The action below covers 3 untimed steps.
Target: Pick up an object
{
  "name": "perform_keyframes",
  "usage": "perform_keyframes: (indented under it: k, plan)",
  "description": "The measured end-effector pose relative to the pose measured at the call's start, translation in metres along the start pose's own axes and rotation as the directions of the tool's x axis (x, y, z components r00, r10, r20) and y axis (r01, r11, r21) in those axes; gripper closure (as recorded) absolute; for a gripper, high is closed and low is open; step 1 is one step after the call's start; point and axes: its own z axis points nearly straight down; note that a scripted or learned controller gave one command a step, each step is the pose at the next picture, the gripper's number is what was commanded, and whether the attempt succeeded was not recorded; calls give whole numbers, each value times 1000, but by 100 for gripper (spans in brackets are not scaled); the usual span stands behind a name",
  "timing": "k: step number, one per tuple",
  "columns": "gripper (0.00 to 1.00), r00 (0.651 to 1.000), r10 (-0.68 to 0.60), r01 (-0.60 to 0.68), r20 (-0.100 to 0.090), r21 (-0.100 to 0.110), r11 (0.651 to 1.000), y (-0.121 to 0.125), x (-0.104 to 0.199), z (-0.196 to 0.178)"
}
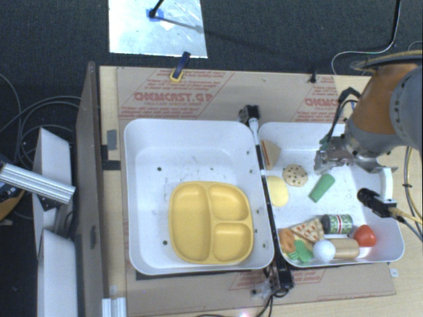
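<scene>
The gripper (328,162) is hovering low in the right bin (396,248), poised just above the green block (322,187) beside the cookie (295,174); its grasp cannot be judged here. The yellow divided plate (211,221) is lying in the left bin (142,177).

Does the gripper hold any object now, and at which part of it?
Nothing shows between the fingers. The gripper hangs just above the green block in the right bin.
</scene>
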Motion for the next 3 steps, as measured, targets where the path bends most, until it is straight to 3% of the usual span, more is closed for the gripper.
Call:
perform_keyframes:
  k: [3]
  plan:
    - [100, 1000, -12, 12, 3, -9, 1000, 3, 0, -32]
